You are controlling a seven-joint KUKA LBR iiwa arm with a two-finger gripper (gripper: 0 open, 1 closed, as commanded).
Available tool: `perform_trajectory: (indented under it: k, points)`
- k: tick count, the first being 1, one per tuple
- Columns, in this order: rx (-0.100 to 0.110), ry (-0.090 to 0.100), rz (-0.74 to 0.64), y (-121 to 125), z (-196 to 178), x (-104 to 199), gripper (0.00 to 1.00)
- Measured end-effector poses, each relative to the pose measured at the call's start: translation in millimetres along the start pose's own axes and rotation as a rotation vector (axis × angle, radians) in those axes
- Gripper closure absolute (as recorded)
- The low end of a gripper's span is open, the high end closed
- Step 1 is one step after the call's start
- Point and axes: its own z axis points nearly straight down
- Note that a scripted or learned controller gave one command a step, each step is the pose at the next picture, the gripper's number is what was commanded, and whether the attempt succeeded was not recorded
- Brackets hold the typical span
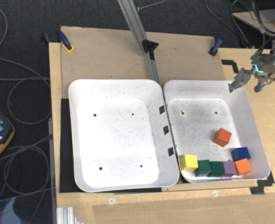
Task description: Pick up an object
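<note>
The right bin (247, 111) holds several small blocks. A red block (222, 137) lies alone near its middle right. Along the front wall sit a yellow block (189, 162), two green blocks (204, 167) (217, 168), a purple block (229, 167), an orange block (243, 165) and a blue block (240, 153). My gripper (248, 81) hangs at the far right, above the back right corner of that bin, well away from the blocks. Its two fingers stand spread apart with nothing between them.
The left bin (81, 97) sits beside the right one. A grey metal pole (136, 22) slants over the back of the bench. Blue clamps (65, 41) (216, 45) grip the back edge. Cables lie on the floor to the left.
</note>
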Motion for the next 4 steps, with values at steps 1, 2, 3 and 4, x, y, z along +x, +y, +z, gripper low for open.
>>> perform_trajectory:
  k: [1, 2, 3, 4]
  points:
    - [-0.004, -0.002, -0.002, 1, -3, 0, 0.0]
    - [0.0, -0.001, 0.0, 5, 40, -3, 0.0]
    - [0.001, 0.0, 0.0, -3, 88, 3, 0.0]
    - [0.0, 0.0, -0.001, 1, 132, 8, 0.0]
